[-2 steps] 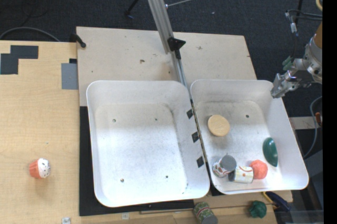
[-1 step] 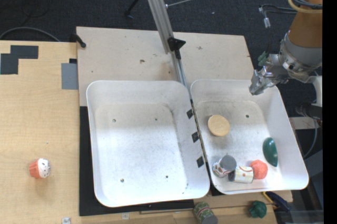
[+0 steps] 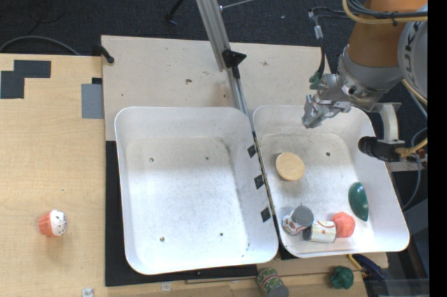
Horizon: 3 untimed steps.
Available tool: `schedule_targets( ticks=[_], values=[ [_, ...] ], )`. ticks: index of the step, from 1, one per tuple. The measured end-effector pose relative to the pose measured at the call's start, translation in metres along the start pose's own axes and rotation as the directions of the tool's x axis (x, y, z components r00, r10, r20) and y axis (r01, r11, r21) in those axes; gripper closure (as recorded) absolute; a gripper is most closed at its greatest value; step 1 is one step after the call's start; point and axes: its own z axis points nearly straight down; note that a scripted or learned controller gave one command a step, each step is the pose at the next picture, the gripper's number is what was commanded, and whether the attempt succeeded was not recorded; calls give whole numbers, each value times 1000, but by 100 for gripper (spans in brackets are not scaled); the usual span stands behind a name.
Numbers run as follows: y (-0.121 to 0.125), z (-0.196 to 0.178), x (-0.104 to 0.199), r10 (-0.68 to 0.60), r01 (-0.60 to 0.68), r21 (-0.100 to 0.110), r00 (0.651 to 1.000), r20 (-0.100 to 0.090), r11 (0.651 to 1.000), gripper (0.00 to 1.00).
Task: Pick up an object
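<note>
Along the near edge of the right bin (image 3: 391,236) a grey cup (image 3: 302,216), a small white cup (image 3: 323,231) and a red ball (image 3: 343,224) lie packed together, a dark green piece (image 3: 358,200) just beyond by the right wall. The round tan disc (image 3: 290,166) lies apart mid-bin, open floor around it. Farther back, the gripper (image 3: 318,112) hangs over the far rim; I cannot tell whether it is clenched or released.

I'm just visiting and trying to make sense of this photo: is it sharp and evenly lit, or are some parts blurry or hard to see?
In the camera view, light is soft and even; the white bins look bright with a grainy speckle, no harsh glare. The tan disc is fairly crisp. The gripper looks slightly soft. The floor at the top is dark, hiding detail.
</note>
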Motion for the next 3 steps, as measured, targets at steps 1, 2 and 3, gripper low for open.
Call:
schedule_targets(
  ticks=[1, 2, 3],
  values=[
    [16, 11, 57, 0, 0, -1, 1000, 1, 1000, 100],
    [23, 26, 110, 0, 0, 1, 1000, 1, 1000, 100],
    [39, 22, 166, 1, -1, -3, 1000, 1, 1000, 100]
  ],
)
